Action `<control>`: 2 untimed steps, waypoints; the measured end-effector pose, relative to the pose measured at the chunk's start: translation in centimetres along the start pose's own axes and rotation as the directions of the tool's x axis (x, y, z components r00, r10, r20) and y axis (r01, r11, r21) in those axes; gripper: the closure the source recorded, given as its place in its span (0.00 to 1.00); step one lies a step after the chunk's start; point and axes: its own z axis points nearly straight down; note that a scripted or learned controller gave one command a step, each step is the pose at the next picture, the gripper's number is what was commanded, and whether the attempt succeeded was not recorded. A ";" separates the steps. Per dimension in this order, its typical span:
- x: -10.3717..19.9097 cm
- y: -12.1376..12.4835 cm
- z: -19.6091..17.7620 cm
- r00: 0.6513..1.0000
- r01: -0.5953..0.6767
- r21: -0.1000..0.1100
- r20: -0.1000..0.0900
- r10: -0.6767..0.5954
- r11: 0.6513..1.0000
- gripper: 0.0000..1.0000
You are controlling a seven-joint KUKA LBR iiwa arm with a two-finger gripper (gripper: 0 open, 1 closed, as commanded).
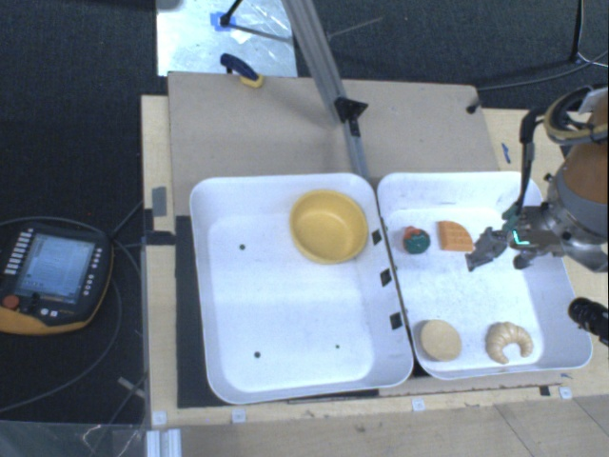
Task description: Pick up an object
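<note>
The right bin [547, 350] held four small items. At its far side lay a small round red-and-green piece [416, 241] close to the bin's left wall, and just to the right of it an orange wedge-shaped piece [455, 236]. At the near side sat a pale round bun-like piece [441, 340] and, to its right, a tan croissant-shaped piece [508, 341].

The gripper [487, 252] hung over the right bin just right of the orange wedge, its dark fingers pointing left and down toward the bin floor. Nothing could be seen between the fingers; how far apart they stood could not be told.

The grey arm [580, 208] entered from the right.

The left bin [285, 331] carried a yellow bowl [328, 226] at its far right corner. Further left, off the bench, an orange-edged control pendant [52, 276] lay on the dark floor.
</note>
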 end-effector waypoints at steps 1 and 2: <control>0.0 0.0 0.0 1.000 0.000 0.000 0.000 0.000 1.000 0.00; 0.3 0.6 5.9 1.000 0.000 0.005 0.000 0.000 1.000 0.00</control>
